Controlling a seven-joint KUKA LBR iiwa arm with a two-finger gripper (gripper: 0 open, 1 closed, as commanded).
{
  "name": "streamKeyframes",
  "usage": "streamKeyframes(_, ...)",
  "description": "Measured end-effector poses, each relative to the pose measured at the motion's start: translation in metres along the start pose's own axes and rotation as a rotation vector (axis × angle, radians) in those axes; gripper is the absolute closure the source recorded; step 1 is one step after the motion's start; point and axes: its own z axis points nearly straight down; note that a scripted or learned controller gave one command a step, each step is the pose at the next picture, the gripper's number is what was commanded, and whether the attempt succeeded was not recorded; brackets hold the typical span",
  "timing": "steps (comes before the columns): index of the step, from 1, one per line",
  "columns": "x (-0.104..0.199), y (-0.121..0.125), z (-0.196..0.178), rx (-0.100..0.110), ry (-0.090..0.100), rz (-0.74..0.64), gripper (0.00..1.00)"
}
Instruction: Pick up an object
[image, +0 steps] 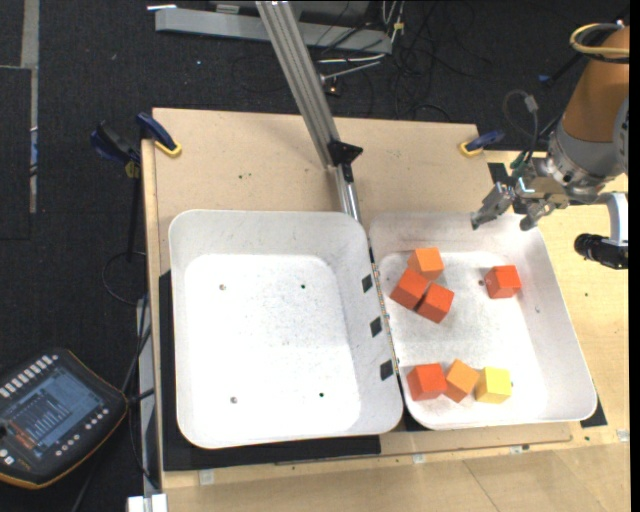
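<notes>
Arm (598, 95): reaches in from the far right, grey with an orange band above the wrist.
Wrist (575, 165): grey, angled down and to the left.
Gripper (512, 207): at the far right of the scene, fingers pointing down and left (too small and dark to read their spread), nothing seen between them.

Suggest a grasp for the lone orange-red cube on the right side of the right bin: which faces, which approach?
Take the lone cube from straight above, closing on two opposite side faces. It sits flat on the right bin floor, apart from the other blocks, with free space on every side, so any pair of faces looks reachable. It is slightly rotated, so I would turn the gripper to match its edges.
</notes>
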Motion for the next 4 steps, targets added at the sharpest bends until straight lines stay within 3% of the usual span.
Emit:
streamKeyframes(1,0.0,0.001,-0.004,-0.005,-0.002,-0.002,0.0)
streamKeyframes(3,0.001,0.001,0.107,-0.001,-0.001,-0.002,0.0)
streamKeyframes(4,0.001,0.003,0.092,-0.008,-0.004,-0.003,1.0)
